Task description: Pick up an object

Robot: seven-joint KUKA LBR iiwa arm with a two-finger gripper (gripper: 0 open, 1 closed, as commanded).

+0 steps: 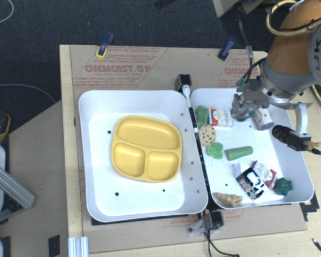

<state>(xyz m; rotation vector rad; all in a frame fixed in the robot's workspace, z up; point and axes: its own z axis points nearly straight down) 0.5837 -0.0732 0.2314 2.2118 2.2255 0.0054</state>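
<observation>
Two white bins sit side by side on a cardboard-topped bench. The left bin (91,159) holds a yellow divided tray (146,147), roughly centred. The right bin (299,167) holds the small items. Along its left wall, far to near: a green block (202,114), a round spotted cookie (206,135), a green lumpy piece (214,150). Just right of the green block lies a red and white carton (221,117). A green cylinder (238,153) lies near the bin's middle, on its side. Toward the near right corner: a black and white box (250,182), a red and white packet (263,171) touching it, a dark green toy (282,186) just right of those. A tan piece (228,199) rests at the near edge. The arm reaches in from the right; the gripper (245,109) hangs over the far part of the right bin, just right of the carton. Nothing visibly sits between its parts, and open or closed cannot be told from here. A black tube (288,136) sticks out to the gripper's right.
</observation>
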